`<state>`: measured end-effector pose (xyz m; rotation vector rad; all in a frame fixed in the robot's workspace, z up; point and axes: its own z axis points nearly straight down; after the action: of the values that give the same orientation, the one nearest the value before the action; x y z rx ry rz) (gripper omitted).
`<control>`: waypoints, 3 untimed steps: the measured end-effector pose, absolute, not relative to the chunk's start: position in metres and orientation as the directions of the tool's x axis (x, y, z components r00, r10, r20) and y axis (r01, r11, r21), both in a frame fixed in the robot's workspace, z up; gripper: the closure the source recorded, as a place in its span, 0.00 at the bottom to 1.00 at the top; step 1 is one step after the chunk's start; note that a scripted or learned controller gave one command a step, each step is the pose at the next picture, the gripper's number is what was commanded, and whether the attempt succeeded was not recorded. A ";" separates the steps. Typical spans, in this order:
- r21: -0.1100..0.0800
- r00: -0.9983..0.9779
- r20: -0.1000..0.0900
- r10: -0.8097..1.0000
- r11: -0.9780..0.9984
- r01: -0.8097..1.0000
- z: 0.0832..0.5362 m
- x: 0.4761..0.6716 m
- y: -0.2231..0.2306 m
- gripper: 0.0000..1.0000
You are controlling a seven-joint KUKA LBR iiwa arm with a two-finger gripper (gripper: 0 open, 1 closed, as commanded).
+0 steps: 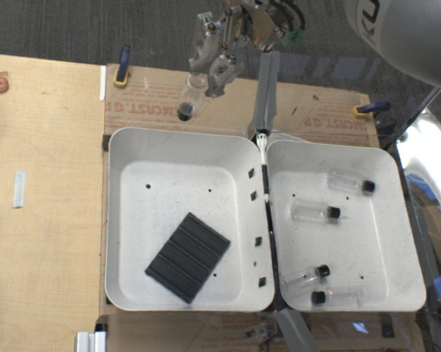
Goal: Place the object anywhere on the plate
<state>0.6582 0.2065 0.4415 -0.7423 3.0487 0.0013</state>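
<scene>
Up top, pincer (213, 72) clamped on a clear vial (190, 99) with black cap, hanging tilted above the cardboard behind the left bin (127, 202); fingers partly lost in wrist clutter. Plate (188, 256) is a dark ribbed rectangle, lying askew on left bin floor. Right bin (397, 246) holds four more see-through vials, bodies hard to make out against white, caps black
</scene>
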 end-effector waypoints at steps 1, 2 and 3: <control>0.000 -0.824 -0.004 -0.567 0.824 -0.567 0.442 0.661 0.227 1.00; 0.000 -0.826 -0.010 -0.563 0.826 -0.563 0.451 0.662 0.226 1.00; 0.000 -0.829 -0.014 -0.559 0.829 -0.559 0.460 0.664 0.224 1.00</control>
<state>0.6641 0.2244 0.4605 -0.9142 2.9913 0.0071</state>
